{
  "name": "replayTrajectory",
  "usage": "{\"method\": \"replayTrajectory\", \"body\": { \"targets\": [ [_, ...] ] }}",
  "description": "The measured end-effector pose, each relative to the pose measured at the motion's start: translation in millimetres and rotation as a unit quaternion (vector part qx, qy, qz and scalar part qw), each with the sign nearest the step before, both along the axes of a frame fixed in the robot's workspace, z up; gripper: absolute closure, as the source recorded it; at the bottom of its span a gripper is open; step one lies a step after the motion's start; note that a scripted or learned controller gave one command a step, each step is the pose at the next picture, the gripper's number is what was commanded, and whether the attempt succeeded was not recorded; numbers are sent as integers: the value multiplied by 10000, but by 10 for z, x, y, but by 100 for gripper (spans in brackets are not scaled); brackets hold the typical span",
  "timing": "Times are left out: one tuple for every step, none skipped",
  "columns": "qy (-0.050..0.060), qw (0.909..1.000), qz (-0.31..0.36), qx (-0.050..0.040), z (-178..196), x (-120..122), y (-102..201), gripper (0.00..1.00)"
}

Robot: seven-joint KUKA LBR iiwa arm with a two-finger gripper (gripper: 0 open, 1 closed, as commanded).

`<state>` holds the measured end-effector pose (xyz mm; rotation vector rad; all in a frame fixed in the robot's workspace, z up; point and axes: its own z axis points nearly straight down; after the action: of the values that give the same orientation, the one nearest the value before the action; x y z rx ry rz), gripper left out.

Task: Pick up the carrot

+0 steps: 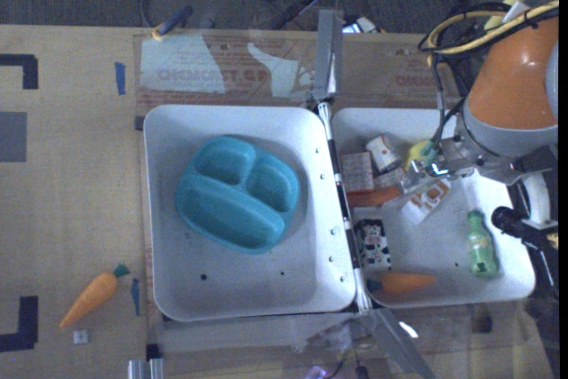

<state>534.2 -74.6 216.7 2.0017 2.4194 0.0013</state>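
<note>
The gripper (433, 166) hung at the frame's centre right over clutter in the right bin (515, 284); I could not tell its state; it might grab a carton instead; the carrot (406, 283), orange and tapered, lay along the bin's lower edge.

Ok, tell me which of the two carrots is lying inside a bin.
The carrot at the near edge of the right bin, below the green bottle. The other carrot lies out on the bench, left of the left bin.
</note>
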Motion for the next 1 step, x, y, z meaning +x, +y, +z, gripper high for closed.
{"method": "replayTrajectory", "body": {
  "targets": [
    [1, 10000, -1, 0, -1, -1, -1, 0]
  ]
}}
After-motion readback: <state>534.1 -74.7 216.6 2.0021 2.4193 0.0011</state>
